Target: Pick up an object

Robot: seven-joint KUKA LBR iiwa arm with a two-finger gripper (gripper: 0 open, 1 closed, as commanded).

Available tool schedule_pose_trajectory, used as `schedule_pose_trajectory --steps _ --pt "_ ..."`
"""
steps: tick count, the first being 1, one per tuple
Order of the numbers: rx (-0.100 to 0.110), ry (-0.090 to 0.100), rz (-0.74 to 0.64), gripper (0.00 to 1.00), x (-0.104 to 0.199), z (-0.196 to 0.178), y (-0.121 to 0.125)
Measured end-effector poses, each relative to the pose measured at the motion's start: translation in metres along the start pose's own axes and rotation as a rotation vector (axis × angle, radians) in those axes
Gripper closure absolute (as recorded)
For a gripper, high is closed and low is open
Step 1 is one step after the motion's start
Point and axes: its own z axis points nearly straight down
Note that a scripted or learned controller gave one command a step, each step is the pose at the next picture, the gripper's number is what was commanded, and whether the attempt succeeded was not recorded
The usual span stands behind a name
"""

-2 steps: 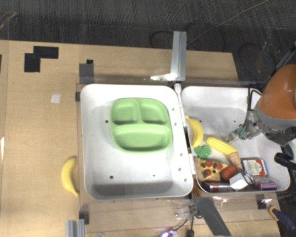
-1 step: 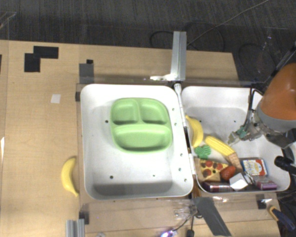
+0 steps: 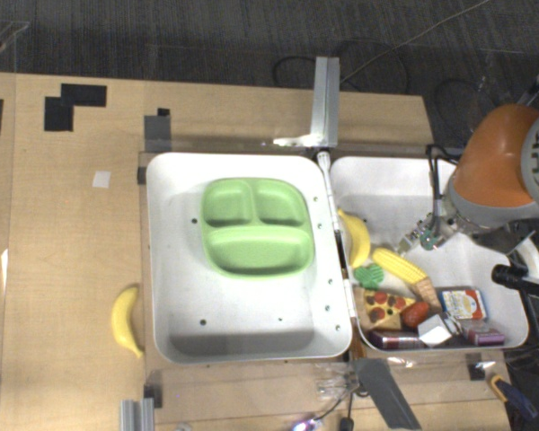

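The right bin (image 3: 386, 187) holds a jumble of toy food along its front half. A yellow banana (image 3: 357, 236) lies against the bin's left wall, with a corn cob (image 3: 400, 265) just right of it and a green leafy piece (image 3: 370, 277) below. A pizza slice (image 3: 384, 306), a red piece (image 3: 416, 313), a small printed box (image 3: 461, 304) and a purple item (image 3: 485, 337) lie near the front. My gripper (image 3: 424, 236) hangs over the middle of this bin, just up and right of the corn cob, with nothing seen in it.
The left bin (image 3: 175, 241) carries a green divided plate (image 3: 254, 225). A second banana (image 3: 124, 320) lies on the wooden bench outside the left bin's front left corner. A metal post (image 3: 326, 97) stands behind the divide between the bins. The arm's orange band (image 3: 494, 164) looms over the right bin's right side.
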Motion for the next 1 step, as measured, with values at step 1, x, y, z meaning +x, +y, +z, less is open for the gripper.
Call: schedule_pose_trajectory --steps 1 --pt "-0.005 -0.005 0.391 1.0 0.012 0.0161 0.019"
